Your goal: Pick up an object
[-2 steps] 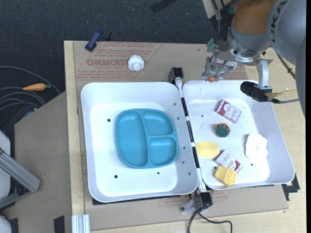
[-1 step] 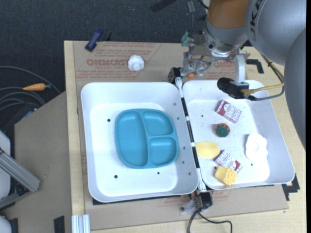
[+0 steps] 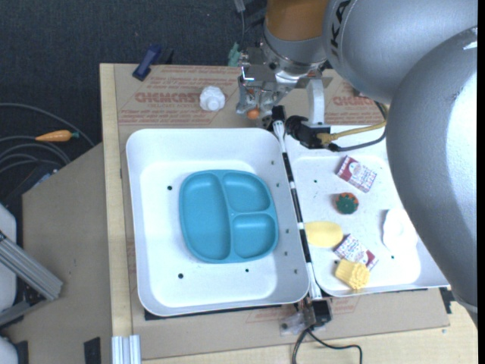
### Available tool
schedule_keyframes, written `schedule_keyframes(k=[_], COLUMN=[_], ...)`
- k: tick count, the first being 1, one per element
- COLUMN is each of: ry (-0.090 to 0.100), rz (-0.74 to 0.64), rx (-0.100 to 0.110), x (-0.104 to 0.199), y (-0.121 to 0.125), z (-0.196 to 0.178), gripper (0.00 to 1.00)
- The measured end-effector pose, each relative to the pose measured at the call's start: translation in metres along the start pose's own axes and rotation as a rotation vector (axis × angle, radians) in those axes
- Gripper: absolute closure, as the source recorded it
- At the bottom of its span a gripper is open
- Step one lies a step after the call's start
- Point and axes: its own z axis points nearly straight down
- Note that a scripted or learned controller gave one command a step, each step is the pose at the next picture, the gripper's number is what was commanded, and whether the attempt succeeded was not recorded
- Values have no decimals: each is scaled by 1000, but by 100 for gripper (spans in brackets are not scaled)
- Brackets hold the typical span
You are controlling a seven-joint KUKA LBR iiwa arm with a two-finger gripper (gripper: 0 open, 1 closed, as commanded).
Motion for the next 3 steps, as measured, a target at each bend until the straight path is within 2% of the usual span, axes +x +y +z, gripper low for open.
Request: schedule_keyframes(k=[1, 2, 3], ry=[-2, -2, -2], rz=[1, 3, 3], rx=[0, 4, 1], x=[18, -5, -8], y=[0, 0, 0], z=[-2, 12, 7], gripper=[100, 100, 100])
